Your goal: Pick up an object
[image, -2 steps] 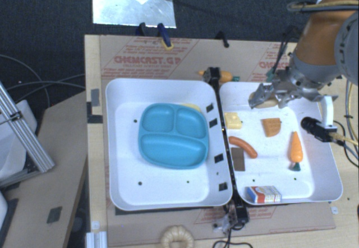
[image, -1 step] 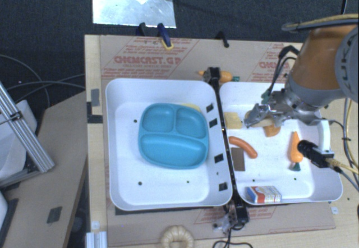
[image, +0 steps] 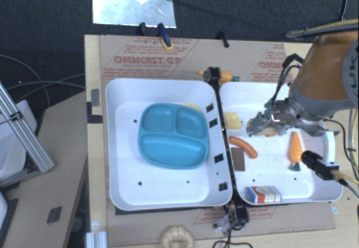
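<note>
A: Hot dog (image: 243, 147) is my pick for the object. It lies in the right bin (image: 314, 195), just right of the black divider (image: 223, 134) between the bins, below and a bit left of the gripper (image: 259, 125).

B: Long axis?

A: Diagonal, upper-left to lower-right. The end away from the divider points toward the carrot (image: 295, 148).

B: Fingers?

A: Can't tell. The tip is a dark metallic blur and I can't make out the gap. Nothing visibly between them, so I wouldn't call it a hold.

B: Anything else close?

A: Pale yellow piece (image: 233, 122) just left of the gripper, against the divider. Brown block (image: 238, 159) touching or nearly touching the hot dog's underside. Small box (image: 263, 194) at the near wall, well apart.

B: So the move?

A: My guess: come down and toward the divider slightly, jaws set across that diagonal. Risk is clipping the brown block or the yellow piece.

B: Left bin?

A: Blue divided plate (image: 173, 134), far side of the divider, not relevant.
</note>
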